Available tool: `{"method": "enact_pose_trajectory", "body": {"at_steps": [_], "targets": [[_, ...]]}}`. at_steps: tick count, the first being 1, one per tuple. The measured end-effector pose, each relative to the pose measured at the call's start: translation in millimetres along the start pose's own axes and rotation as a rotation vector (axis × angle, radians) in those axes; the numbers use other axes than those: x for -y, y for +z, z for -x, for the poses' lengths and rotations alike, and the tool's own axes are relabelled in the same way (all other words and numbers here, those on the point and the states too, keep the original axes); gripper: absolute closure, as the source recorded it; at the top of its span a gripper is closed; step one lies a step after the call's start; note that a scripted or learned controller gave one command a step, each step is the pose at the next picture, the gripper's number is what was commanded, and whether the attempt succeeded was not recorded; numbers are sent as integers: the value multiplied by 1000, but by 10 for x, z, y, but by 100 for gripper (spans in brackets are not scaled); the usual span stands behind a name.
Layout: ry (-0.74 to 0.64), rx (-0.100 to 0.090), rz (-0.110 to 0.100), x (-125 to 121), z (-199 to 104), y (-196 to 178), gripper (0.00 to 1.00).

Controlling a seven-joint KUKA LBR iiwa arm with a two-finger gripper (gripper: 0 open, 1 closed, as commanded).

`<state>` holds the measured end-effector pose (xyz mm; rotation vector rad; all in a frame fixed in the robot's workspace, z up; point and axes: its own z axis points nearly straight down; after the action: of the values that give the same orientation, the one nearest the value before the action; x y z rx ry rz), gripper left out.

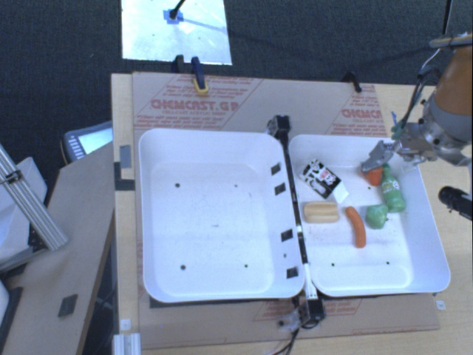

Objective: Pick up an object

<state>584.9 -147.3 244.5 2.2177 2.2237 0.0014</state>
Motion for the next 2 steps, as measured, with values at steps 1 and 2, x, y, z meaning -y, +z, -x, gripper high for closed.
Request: {"method": "enact_pose_trajectory", "body": {"at_steps": [1,2], "targets": [[2,-2,-9,335,-4,834,0],[-5,-3,-4,450,-594,1623,0]]}}
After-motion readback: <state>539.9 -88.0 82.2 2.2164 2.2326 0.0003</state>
